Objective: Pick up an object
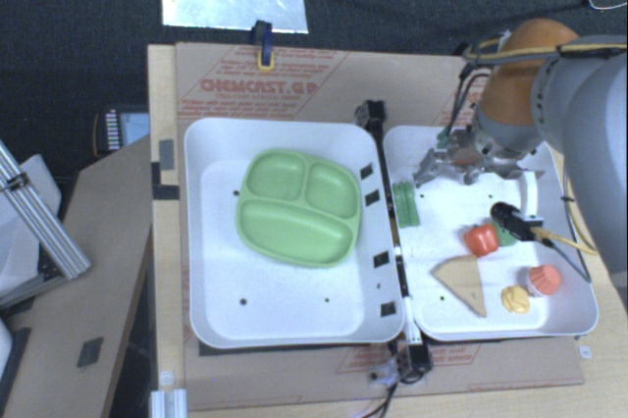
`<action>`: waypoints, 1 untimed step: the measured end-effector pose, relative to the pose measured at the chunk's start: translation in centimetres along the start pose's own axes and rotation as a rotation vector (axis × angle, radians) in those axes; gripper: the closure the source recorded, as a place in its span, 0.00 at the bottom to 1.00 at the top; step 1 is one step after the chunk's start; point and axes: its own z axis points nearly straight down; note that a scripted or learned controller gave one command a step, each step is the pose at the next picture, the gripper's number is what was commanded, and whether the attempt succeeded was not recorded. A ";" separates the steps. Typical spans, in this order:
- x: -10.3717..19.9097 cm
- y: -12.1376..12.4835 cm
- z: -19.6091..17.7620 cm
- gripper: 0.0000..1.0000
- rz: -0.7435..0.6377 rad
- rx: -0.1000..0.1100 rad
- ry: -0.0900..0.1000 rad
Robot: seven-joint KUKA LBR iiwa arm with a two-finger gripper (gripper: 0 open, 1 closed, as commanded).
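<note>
- Grey and orange, your arm reaches in from the right, with the claw [453, 163] low over the far end of the right bin [579, 313]. You cannot tell from this angle whether it is spread or closed, and nothing shows between its tips.
- By the look of it no object has been lifted yet; the whole pick is left to do.
- Your candidates all lie in the right bin: a green block [404, 205] by the divider, a red toy pepper [481, 239], a tan wedge [463, 284], a small yellow piece [515, 299] and an orange-and-white piece [543, 281].
- In the left bin [211, 308] sits a green divided plate [298, 207].
- On the counter's cardboard sheet [304, 78] you can read red print, "CHEMCAST GP".
</note>
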 end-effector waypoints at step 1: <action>0.0 0.1 -1.3 1.00 0.000 -0.004 0.000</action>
